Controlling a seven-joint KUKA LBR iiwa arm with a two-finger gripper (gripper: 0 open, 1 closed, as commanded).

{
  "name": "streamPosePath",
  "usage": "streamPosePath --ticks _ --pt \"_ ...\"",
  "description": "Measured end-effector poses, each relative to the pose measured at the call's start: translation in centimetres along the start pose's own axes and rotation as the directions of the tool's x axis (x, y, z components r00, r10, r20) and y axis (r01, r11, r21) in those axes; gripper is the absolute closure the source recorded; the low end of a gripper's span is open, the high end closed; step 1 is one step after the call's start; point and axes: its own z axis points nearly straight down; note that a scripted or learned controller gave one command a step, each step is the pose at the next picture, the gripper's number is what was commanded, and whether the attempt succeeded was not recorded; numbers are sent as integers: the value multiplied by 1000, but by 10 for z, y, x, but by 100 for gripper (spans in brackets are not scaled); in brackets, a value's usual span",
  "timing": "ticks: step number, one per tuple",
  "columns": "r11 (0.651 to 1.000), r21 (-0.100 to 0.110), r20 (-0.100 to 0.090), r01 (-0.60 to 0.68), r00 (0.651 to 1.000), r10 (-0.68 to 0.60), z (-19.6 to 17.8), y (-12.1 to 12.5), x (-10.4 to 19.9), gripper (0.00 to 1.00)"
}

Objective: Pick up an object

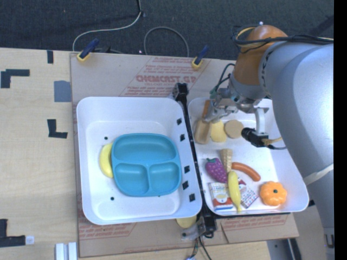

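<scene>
The right bin (293, 173) holds several toy foods. At its back left lie a brown bread piece (201, 131), a pale yellow round piece (218, 132), a tan disc (234, 128) and a thin brown stick (206, 109). My gripper (218, 107) hangs low over this group, just above the yellow piece and beside the stick; the wrist hides its tips. Nearer the front are purple grapes (216, 170), a red-orange sausage (245, 171), a banana (234, 190), a small carton (219, 195) and an orange pumpkin (272, 193).
The left bin (87, 110) holds a blue divided plate (146, 163) with a yellow item (105, 160) tucked under its left edge. A black divider (186, 140) runs between the bins. The grey arm (303, 102) covers the right bin's back right side.
</scene>
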Motion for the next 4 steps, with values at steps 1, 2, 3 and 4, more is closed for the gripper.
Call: streamPosePath --ticks 1,2,3,4 --pt "1000 9 7 -2 1000 2 1 -2 -5 0" --pt "1000 11 -5 0 1000 0 13 -3 -21 0" --pt "1000 3 7 -1 1000 1 11 -2 -2 0" --pt "1000 7 0 1 1000 -1 14 -3 2 0"
